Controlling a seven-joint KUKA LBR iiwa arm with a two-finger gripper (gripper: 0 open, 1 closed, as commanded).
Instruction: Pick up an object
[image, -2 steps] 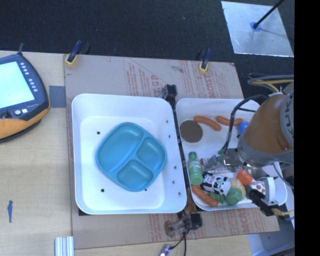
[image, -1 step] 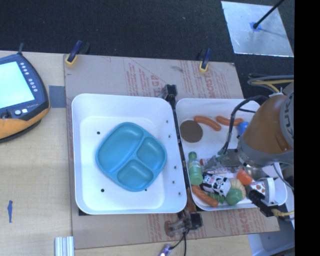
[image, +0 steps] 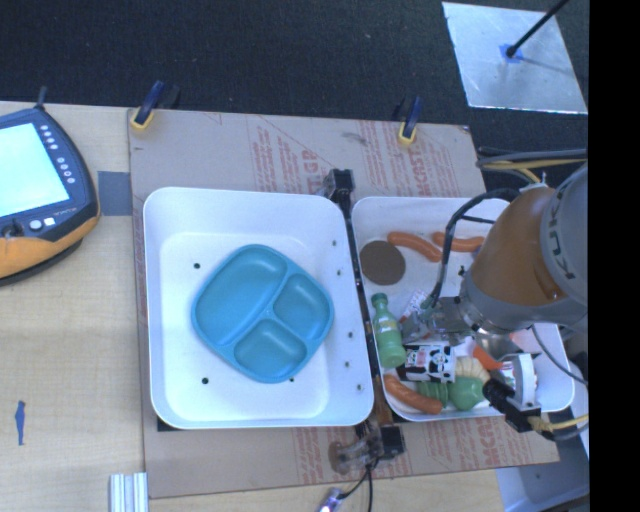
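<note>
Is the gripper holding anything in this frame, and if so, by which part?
Cannot be told. The gripper is down among the toys in the right bin, near the green bottle, but nothing is visibly gripped.

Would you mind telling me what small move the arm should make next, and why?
Probably a short descent: the gripper hovers over the right bin, above the clutter beside the green bottle and the black-and-white toy, with nothing visibly between its fingers.

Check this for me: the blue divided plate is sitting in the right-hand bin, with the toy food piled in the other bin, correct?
Not quite. The camera view shows the blue divided plate in the left bin; the toy food lies in the right bin, under the arm.
</note>
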